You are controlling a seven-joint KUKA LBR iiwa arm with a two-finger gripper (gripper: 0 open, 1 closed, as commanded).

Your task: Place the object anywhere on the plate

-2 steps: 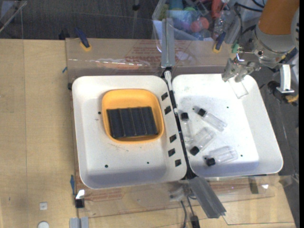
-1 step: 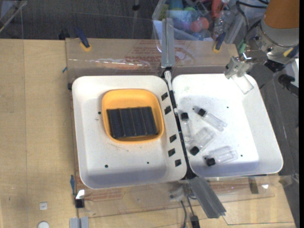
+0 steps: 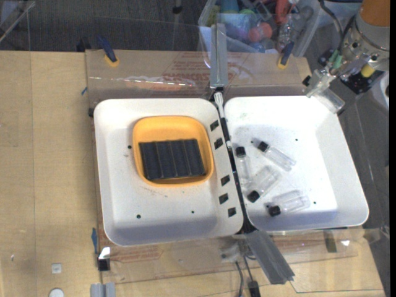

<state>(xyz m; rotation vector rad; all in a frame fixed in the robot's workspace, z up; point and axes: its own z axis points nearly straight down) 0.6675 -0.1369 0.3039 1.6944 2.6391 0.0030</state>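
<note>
The counter (image 3: 43,166) carries two shallow white bins side by side: the left bin (image 3: 117,215) holds an orange plate (image 3: 141,129) with a dark ribbed block (image 3: 172,159) lying on it, and the right bin (image 3: 334,184) holds several clear plastic vials with black caps. One vial (image 3: 274,154) lies toward the middle, another vial (image 3: 287,203) near the front edge, and more sit close to the divider. My arm (image 3: 377,5) hangs above the far right corner of the right bin, well apart from every vial, and my gripper (image 3: 325,82) is too small and cluttered for me to tell its state. I judge the pick is not yet made. To do it well I would choose the middle vial, which lies freest, come straight down over its body, close across its narrow width, then lift clear of the divider before crossing to the plate's bare rim.
</note>
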